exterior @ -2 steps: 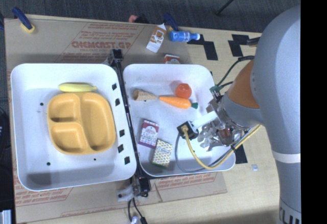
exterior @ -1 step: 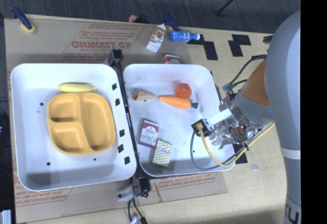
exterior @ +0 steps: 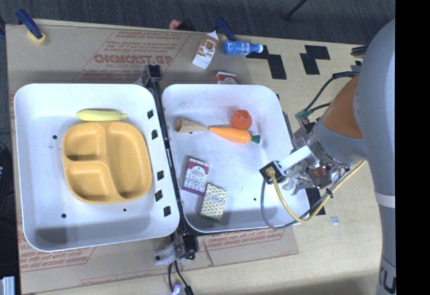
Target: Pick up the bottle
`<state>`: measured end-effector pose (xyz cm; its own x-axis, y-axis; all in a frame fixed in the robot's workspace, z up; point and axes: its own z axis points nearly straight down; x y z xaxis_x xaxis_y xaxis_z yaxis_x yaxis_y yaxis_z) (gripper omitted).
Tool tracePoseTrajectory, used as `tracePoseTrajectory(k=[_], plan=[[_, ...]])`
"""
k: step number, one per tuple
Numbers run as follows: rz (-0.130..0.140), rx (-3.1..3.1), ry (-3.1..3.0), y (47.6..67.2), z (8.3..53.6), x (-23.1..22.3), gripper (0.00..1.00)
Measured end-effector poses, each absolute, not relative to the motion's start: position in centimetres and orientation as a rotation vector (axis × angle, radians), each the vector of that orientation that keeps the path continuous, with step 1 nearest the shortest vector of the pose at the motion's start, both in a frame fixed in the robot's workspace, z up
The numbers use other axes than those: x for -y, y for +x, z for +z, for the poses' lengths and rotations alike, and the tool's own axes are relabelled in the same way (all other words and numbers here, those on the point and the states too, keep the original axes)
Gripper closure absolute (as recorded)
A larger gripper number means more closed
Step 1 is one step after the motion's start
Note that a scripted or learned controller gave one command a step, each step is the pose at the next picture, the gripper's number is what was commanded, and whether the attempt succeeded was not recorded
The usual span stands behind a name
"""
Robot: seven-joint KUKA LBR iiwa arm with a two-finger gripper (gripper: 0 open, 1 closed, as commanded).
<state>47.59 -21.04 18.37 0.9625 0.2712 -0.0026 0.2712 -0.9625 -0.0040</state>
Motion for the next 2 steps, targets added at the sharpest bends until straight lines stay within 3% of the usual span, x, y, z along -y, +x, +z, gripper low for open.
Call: tracePoseTrajectory(k=[1,2], plan=[[0.007,0.648,-3.067,47.6,18.6,21.0,1.00],[0.009,0.325,-3.117,47.5,16.3,21.0,1.00]])
